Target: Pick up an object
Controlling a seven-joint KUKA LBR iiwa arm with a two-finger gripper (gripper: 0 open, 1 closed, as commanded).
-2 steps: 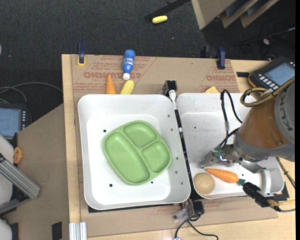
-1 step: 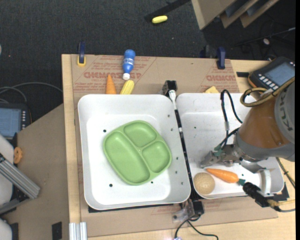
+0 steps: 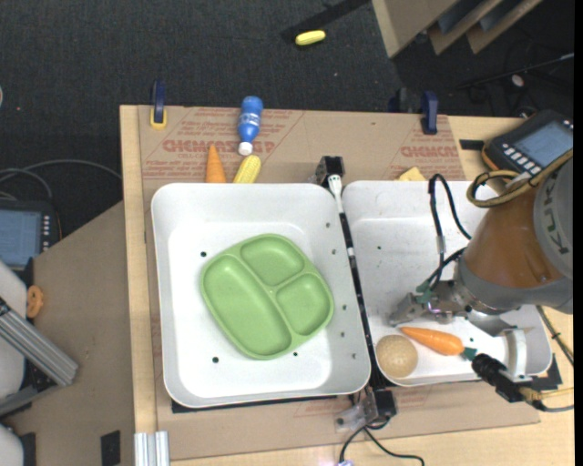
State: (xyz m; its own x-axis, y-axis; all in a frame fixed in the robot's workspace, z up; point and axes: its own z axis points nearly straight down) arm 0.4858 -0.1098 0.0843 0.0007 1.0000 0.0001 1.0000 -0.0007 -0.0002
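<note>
Carrot, seen lying in the right bin beside a round tan ball, is judged light, stiff and best gripped mid-body; the claw state cannot be told.

A light wooden bench was set on a dark carpeted floor. A brown printed cardboard sheet was laid across the bench's far edge and fastened there by two blue clamps, one near the far left corner and one further right. A yellow item was seen on the floor beyond the far edge, and pale wooden furniture beyond the far right corner. Black cables were trailed over the floor off the left edge, beside an aluminium rail.
</note>
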